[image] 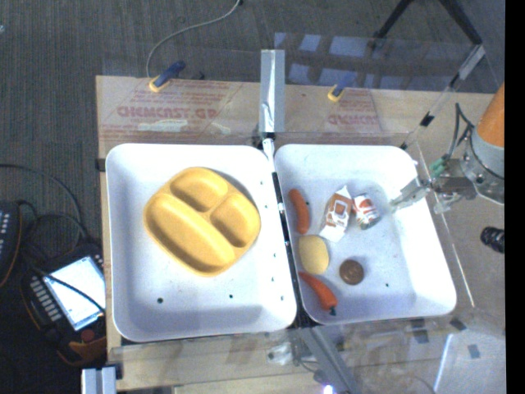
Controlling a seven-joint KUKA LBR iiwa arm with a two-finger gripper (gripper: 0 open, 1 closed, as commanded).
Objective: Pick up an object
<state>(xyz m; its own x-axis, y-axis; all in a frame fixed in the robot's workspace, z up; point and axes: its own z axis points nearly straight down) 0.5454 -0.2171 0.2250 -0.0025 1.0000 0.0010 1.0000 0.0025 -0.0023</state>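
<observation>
a small red-and-white packet (366, 210) lies in the right bin (426, 290), touching a white carton (337, 214). the gripper (404, 195) sits just right of it, whether clenched or released i cannot tell. nearby lie a hot dog (300, 209), a potato-like lump (312, 254), a brown disc (352, 272) and a carrot (318, 290); the left bin (131, 302) holds a yellow divided tray (203, 218).

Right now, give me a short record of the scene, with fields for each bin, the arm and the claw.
left bin: holds a yellow divided tray
right bin: holds an orange sausage, a white packet, a small red and white item, a pale yellow round piece, a brown disc and an orange carrot-like piece
arm: at the right edge, reaching toward the right bin
claw: over the right bin's upper right, beside the red and white item; nothing visibly held
</observation>
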